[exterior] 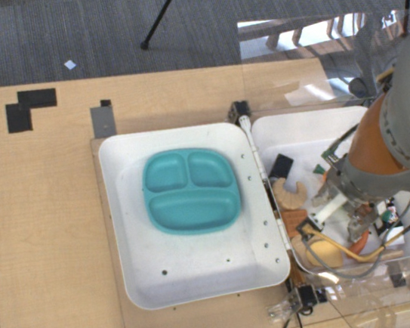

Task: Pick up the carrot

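My gripper (361, 229) is down in the right bin (314, 129), wrist blocking the tips, so I can't tell how wide the jaws stand or whether they grip anything. An orange piece, likely the carrot (359, 239), sits right at the tips. Black block (279, 166) up-left of me. Teal divided plate (191, 190) in left bin (143, 283), well apart.

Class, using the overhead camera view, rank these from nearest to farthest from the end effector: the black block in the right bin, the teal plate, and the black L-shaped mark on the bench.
1. Black block: right bin, just up-left of the end effector.
2. Teal plate: left bin, middle.
3. L-shaped mark: bench, far upper left.
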Available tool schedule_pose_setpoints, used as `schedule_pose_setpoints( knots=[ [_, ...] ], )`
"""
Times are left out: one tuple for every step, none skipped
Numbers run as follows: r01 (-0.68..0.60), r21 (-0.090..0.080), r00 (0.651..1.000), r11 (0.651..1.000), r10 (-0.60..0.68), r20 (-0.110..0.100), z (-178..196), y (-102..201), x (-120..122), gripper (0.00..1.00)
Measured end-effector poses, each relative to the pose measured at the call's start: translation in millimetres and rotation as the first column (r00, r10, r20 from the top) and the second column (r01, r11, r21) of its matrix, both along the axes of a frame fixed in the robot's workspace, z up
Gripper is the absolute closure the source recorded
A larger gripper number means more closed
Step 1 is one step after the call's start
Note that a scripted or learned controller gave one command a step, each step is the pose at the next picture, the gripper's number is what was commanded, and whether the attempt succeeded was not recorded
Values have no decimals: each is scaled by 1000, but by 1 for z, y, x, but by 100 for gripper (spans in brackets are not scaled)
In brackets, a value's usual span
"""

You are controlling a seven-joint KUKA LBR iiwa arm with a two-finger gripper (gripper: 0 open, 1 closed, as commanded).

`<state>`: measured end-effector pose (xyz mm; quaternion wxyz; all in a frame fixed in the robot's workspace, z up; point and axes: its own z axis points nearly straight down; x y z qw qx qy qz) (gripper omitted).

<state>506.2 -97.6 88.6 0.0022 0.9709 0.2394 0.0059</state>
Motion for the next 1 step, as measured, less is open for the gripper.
schedule_pose_setpoints(
  knots=[
    [-16, -1, 1000, 1000, 16, -8, 32, -57, 22, 0]
  ],
)
